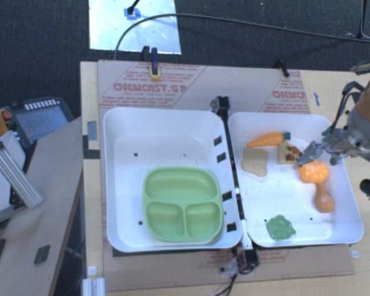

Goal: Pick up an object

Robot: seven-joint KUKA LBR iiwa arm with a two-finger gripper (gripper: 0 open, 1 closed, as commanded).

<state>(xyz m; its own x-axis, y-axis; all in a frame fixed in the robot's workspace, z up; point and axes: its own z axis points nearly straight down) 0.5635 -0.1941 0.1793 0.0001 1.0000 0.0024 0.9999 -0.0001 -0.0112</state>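
1. The gripper [313,155] is hanging at the right bin's [351,227] far right side, just above and touching the rounded top of an orange toy [317,180]. Nothing is showing between the tips, and whether they are spread or pressed together cannot be told at this size.
2. The orange toy is lying in the right bin with a bulbous head and a narrower tail pointing toward the near rim.
3. Judgement: it is looking like light, stiff, glossy plastic, so likely slippery on the round head; the narrow neck is offering the better hold.
4. Neighbours are sitting close: a carrot [266,139], a tan slice [254,162], a pizza-like piece [288,153]. A green leaf [280,227] is lying well apart.
5. The left bin [120,184] is holding a green divided tray [182,203].
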